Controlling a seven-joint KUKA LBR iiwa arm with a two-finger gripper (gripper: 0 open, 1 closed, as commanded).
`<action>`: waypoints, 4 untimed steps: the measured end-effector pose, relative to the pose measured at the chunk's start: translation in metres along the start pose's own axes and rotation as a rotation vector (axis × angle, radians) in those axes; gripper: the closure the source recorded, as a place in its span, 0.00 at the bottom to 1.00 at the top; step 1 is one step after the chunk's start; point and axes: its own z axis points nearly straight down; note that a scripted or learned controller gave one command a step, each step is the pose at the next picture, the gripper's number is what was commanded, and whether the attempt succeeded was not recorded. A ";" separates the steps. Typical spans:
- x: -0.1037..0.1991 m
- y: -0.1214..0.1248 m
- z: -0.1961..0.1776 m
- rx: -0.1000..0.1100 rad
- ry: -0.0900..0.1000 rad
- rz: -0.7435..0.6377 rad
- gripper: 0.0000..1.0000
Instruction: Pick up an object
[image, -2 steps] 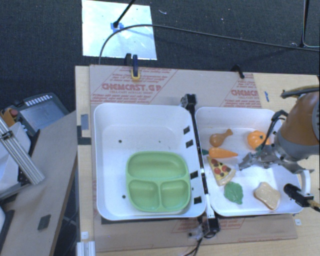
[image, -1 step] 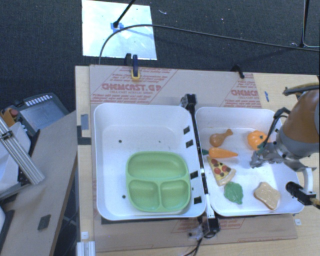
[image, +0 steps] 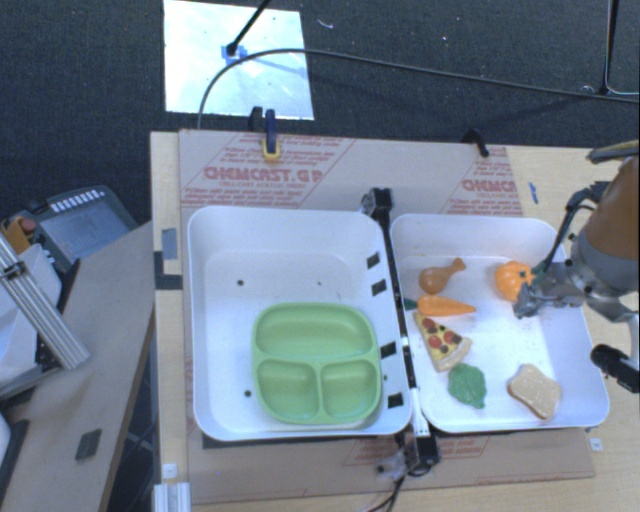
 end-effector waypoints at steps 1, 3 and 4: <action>0.008 0.001 -0.047 0.000 0.000 -0.001 1.00; 0.054 0.005 -0.090 0.004 0.003 -0.004 1.00; 0.109 0.015 -0.097 0.004 0.003 -0.006 1.00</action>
